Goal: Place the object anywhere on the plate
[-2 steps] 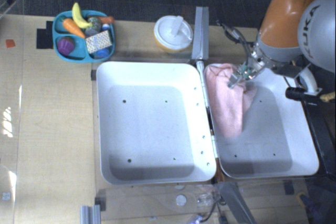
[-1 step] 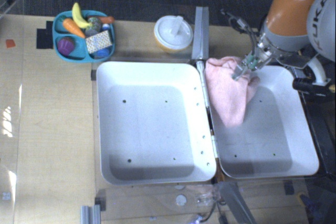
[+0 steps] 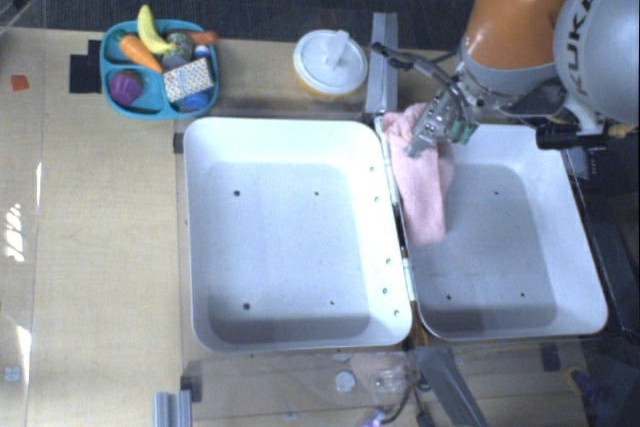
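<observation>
Pink soft cloth (image 3: 420,185) hangs pinched in the two-finger gripper (image 3: 432,130); lift it clear before crossing to the blue divided plate (image 3: 108,85).

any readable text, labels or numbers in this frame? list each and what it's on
"KUKA": on the grey arm housing, top right, running vertically.
No other text is legible. The blue tray's items, the lidded cup and the pink cloth show no readable print.
</observation>
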{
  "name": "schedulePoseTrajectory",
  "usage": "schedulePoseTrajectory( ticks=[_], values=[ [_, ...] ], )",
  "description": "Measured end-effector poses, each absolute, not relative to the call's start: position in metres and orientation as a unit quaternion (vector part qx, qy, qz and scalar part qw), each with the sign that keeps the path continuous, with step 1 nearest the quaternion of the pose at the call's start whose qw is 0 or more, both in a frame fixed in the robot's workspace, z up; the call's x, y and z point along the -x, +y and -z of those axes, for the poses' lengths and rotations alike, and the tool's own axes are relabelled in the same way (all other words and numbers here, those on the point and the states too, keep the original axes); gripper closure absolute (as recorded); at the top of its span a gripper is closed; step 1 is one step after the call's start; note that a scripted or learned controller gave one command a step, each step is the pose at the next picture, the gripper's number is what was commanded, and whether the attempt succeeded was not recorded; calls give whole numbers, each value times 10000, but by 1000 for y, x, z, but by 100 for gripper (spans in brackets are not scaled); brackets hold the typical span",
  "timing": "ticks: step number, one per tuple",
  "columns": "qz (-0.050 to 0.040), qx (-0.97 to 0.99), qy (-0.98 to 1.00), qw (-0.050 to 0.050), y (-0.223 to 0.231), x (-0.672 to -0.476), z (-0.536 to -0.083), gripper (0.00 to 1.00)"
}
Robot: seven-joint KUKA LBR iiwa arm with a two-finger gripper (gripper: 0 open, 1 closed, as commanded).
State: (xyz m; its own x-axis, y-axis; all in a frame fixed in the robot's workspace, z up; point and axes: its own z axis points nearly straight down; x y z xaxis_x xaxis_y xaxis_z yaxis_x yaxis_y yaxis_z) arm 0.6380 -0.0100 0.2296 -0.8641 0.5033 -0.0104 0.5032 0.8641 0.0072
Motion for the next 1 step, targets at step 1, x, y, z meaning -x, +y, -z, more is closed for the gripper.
schedulePoseTrajectory(
  ticks=[1],
  values=[
    [-19, -635, 9980, 58, 48, -629, -226, 100]
  ],
)
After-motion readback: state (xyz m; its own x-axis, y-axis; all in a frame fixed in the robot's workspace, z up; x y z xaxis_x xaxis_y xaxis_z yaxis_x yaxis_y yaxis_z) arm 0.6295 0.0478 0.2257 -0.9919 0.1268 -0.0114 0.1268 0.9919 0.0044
